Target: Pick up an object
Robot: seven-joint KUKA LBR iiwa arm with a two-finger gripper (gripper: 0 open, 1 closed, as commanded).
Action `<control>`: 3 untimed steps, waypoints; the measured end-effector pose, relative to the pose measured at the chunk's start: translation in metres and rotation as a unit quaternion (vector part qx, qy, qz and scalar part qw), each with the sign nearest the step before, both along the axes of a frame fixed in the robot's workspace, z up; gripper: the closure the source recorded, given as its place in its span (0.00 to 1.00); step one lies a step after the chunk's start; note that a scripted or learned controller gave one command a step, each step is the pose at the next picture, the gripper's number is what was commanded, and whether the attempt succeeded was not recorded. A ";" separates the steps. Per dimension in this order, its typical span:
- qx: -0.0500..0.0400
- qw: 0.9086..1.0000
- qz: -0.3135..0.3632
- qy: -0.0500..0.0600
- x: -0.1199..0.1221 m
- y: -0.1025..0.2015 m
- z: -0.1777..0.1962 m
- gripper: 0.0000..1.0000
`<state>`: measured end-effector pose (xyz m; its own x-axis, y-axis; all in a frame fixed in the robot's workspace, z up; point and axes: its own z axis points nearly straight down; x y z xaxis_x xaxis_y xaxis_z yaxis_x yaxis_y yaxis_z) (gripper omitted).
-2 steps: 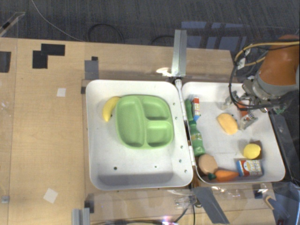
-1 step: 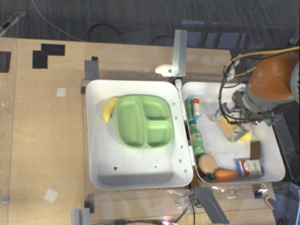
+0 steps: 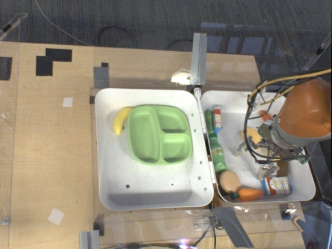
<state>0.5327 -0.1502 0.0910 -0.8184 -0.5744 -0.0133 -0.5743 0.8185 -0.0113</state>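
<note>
Orange and bulky, the arm's wrist band (image 3: 309, 109) sits closest to the lens, hanging over the right bin (image 3: 233, 100) and hiding much of it. Below the band the tool (image 3: 270, 157) points down into that bin amid looped cables; whether it is open or closed I cannot tell, and nothing is visibly held.

Taking the right bin as landmark: along its left wall lies a green bottle (image 3: 216, 148), with a small red-capped tube (image 3: 217, 117) beside its upper end. At the bin's near edge rest a tan round object (image 3: 229, 180), a carrot (image 3: 249, 194) and a small carton (image 3: 276, 185). A yellowish item (image 3: 253, 135) peeks out by the cables. Left of the bin, the other bin (image 3: 111, 185) holds a green tray (image 3: 158, 134) and a banana (image 3: 121, 119).

The carton, just below the tool, looks the likeliest target. A good pick, I judge, means centring over it, aligning across its narrow side, descending straight and keeping clear of the bin wall and carrot
</note>
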 end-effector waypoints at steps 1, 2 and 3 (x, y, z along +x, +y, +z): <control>0.002 0.998 -0.063 0.003 0.116 -0.008 -0.002 0.00; 0.001 1.000 -0.021 0.003 0.109 0.003 -0.003 0.00; 0.002 0.993 -0.116 0.002 0.040 -0.018 -0.001 0.00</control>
